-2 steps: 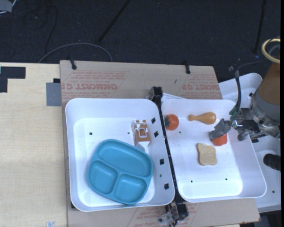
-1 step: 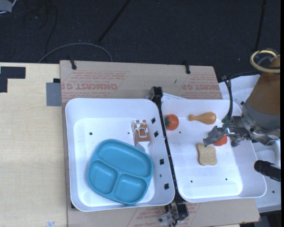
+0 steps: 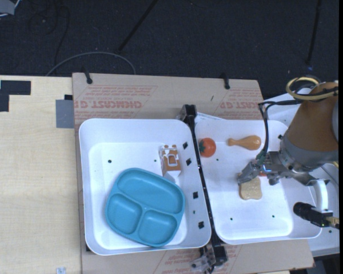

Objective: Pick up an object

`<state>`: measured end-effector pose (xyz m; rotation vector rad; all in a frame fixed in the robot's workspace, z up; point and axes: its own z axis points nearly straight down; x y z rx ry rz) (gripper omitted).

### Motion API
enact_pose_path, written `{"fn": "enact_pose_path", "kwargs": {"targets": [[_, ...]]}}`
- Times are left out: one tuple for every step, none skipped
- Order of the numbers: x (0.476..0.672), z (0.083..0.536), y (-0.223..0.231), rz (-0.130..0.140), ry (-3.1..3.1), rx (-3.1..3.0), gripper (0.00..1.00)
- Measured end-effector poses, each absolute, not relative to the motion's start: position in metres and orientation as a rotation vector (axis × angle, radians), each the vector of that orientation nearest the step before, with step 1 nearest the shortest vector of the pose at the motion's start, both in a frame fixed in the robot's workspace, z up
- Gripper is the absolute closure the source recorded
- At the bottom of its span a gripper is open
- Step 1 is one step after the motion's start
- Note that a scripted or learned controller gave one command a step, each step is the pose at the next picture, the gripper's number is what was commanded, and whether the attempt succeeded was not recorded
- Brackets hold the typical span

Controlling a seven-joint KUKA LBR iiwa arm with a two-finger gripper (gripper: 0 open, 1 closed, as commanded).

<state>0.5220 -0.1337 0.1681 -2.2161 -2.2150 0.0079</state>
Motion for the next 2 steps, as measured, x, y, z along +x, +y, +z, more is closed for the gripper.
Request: {"fn": "enact_pose_path", "kwargs": {"targets": [[0.521,0.125,-0.133,0.006,-2.216,-2.216,0.0],[0.521,0.137,-0.135,0.005,-2.211,-2.223,1.0]]}}
